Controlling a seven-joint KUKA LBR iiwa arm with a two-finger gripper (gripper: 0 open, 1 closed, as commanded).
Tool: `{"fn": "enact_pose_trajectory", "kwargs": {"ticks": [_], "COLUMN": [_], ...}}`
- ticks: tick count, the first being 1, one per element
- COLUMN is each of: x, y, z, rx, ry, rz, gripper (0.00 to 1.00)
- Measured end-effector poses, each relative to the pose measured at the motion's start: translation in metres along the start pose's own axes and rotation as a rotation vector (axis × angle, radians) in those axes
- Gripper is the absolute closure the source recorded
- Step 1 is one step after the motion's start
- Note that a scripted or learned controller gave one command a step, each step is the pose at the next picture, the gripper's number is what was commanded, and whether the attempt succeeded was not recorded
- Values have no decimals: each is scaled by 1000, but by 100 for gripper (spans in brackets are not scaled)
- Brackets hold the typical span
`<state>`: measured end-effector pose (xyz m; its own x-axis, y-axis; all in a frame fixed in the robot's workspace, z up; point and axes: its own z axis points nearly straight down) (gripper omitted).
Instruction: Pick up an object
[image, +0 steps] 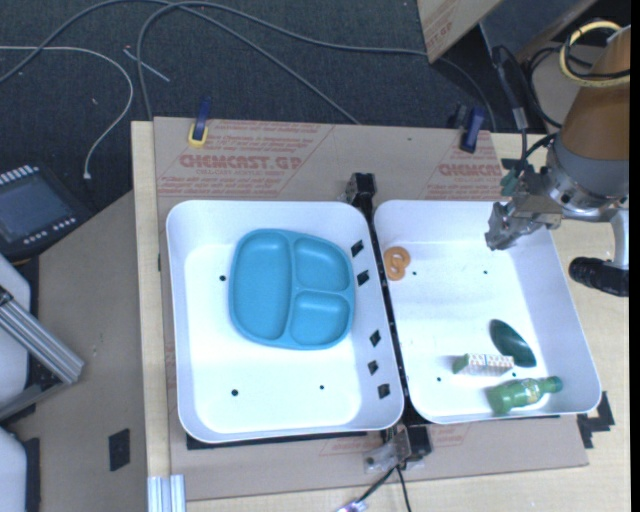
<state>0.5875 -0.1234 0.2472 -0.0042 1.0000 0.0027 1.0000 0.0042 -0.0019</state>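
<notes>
Left bin (190, 330) — blue plate (292, 288), right bin (560, 290) — green bottle (522, 392), jaws' state perhaps unreadable.

You are looking at red print reading "CHEMCAST GP" on the cardboard sheet (300, 150) lying under the bins, upper left; a matching print is showing faintly at upper right.

arm (598, 110): cut off by the right and top edges; base hidden.
gripper (503, 232): small and dark, fingertips indistinct.
striped object (483, 364): too small to identify.
cardboard box (452, 22): cut by the top edge.
dark screen (28, 207): cut by the left edge.
</notes>
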Motion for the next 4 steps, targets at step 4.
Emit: {"fn": "enact_pose_trajectory", "kwargs": {"ticks": [4], "x": [190], "y": [-76], "z": [25], "rx": [3], "ry": [0], "rz": [-1], "gripper": [100]}}
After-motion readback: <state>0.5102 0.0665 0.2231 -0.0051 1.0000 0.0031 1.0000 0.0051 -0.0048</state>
